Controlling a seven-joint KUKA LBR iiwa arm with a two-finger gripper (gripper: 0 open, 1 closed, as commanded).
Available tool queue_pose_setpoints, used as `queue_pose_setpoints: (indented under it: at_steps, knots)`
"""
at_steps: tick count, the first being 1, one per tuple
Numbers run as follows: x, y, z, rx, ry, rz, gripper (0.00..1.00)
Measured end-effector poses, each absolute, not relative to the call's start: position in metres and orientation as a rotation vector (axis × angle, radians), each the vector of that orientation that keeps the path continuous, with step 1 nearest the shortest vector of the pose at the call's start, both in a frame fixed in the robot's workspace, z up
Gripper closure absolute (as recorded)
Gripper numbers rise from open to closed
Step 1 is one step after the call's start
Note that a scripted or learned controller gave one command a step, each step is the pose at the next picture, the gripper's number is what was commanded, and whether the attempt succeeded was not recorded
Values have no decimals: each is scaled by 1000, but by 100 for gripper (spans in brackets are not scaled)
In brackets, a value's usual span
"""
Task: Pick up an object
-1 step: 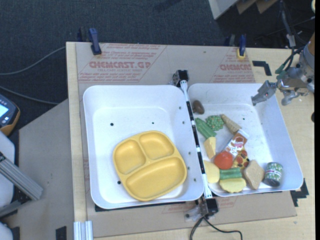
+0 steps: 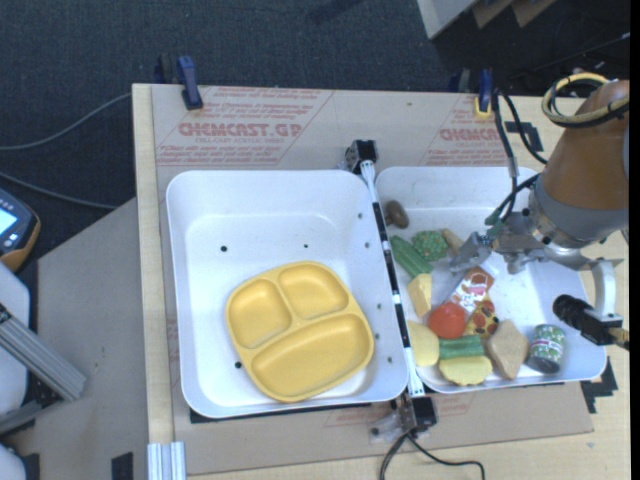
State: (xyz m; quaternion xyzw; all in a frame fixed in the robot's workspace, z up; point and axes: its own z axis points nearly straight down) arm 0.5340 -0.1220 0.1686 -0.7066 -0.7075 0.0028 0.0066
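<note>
A: Start at the gripper [image 2: 470, 258]. Are the jaws spread or closed?

B: I cannot tell. It sits low over the right bin [image 2: 440, 182], right of frame centre, and the metal there blurs into the toys underneath. Nothing is visibly pinched.

A: What lies closest, then?

B: A red-and-white packet [image 2: 473, 293], just below the gripper in the frame, its long axis tilted from upper right down to lower left. The red tomato [image 2: 448, 320] touches its lower-left end. Up and left of the gripper sit the green pieces [image 2: 420, 250], and a small brown lump [image 2: 397, 212] further up-left.

A: So the likely target?

B: The packet, I'd judge: a short drop toward the lower frame edge, with the jaws needing to close across its narrow width.

A: And the rest?

B: A dark can [image 2: 546, 347] at lower right; the yellow divided plate [image 2: 298, 329] in the left bin [image 2: 200, 198].
</note>
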Motion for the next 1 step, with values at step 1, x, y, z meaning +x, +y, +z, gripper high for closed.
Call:
queue_pose_setpoints:
  at_steps: [1]
  knots:
    - [542, -138, 80, -2220, -2216, 5, 0]
